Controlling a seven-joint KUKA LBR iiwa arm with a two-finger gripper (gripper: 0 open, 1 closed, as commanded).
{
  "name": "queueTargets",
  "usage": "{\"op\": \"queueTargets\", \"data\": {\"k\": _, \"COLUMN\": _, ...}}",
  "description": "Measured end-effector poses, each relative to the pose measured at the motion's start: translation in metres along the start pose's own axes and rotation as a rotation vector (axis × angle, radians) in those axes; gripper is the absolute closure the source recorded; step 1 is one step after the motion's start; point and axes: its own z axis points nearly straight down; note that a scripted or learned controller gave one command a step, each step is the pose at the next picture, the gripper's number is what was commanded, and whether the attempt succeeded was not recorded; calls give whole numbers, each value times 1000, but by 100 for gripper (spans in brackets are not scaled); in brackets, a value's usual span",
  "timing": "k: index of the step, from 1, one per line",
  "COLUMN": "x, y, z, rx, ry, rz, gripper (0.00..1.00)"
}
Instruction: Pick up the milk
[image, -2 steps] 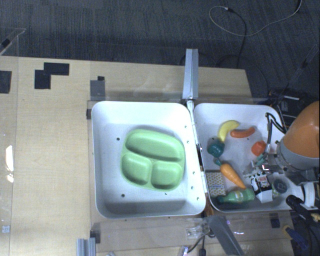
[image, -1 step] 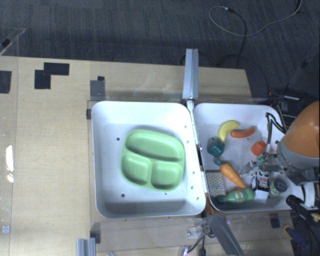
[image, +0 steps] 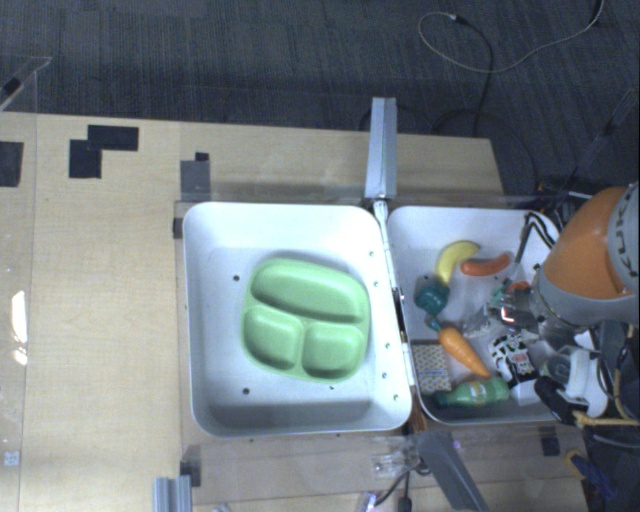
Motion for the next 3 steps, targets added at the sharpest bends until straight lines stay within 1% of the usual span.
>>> {"op": "queueTargets", "data": {"k": 1, "x": -27, "y": -17, "z": 8, "rx": -6, "ry": 0, "rz": -52, "gripper": 0}}
{"op": "queueTargets", "data": {"k": 2, "x": -26, "y": -15, "z": -4, "rx": -13, "ry": 1, "rz": -54, "gripper": 100}}
{"op": "queueTargets", "data": {"k": 3, "x": 48, "y": -34, "z": -100, "rx": 2, "ry": 0, "rz": -123, "gripper": 100}}
